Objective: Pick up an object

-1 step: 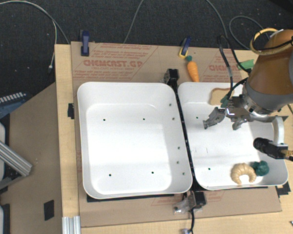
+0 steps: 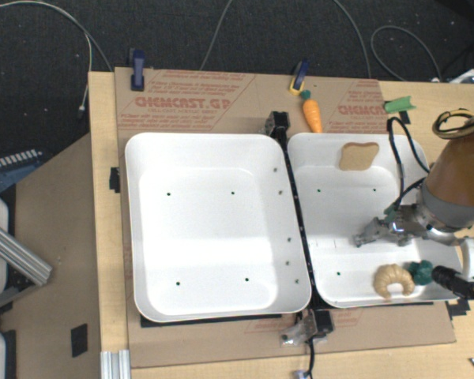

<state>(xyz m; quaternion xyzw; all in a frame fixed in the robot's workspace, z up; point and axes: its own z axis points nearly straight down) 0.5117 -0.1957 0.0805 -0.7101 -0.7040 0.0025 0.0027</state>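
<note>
Croissant (image 2: 395,280) in right bin (image 2: 332,160) on cardboard-covered bench (image 2: 189,101).

Arm (image 2: 457,181): broad orange band, rounded, with a grey collar beneath it and a narrow silver ring below that. Black cable (image 2: 401,150) run along the arm's outside, looped near the top, fastened by a green clip or tag (image 2: 398,106). Yellowish cable loop (image 2: 452,121) at the upper end of the orange section. Tool (image 2: 373,234): dull grey metal, angular, slim, with small dark fittings where it joins the silver ring. Screws and markings too small to make out.
</note>
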